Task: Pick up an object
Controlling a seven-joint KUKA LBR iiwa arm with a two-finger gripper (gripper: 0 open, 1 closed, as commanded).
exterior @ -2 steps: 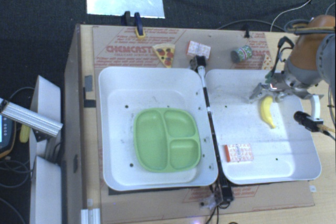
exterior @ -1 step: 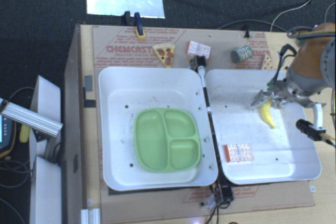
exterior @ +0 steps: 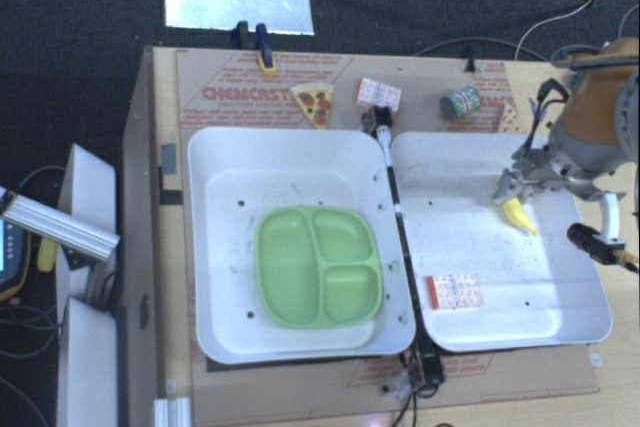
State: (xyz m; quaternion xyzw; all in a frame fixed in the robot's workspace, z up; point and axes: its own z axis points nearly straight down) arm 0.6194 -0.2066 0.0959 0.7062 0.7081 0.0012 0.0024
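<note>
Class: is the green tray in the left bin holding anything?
Empty: the tray shows bare green in all its compartments.

The left bin (exterior: 215, 215) has a big green plate (exterior: 318, 265) in its middle and near part. There is bare white floor along the far side and the left side of that bin.

The right bin (exterior: 470, 225) has more free room. Its middle and far left part are bare. A small red and white box (exterior: 454, 291) lies near the front left. A yellow thing (exterior: 519, 214) lies toward the far right, and the claw (exterior: 518, 187) sits just above it, with the arm (exterior: 590, 130) blocking the right side.

On the desk (exterior: 250, 80) behind the bins lie a pizza slice (exterior: 313, 103), a small packet (exterior: 378, 94) and a little can (exterior: 461, 101), with gaps between them.
</note>
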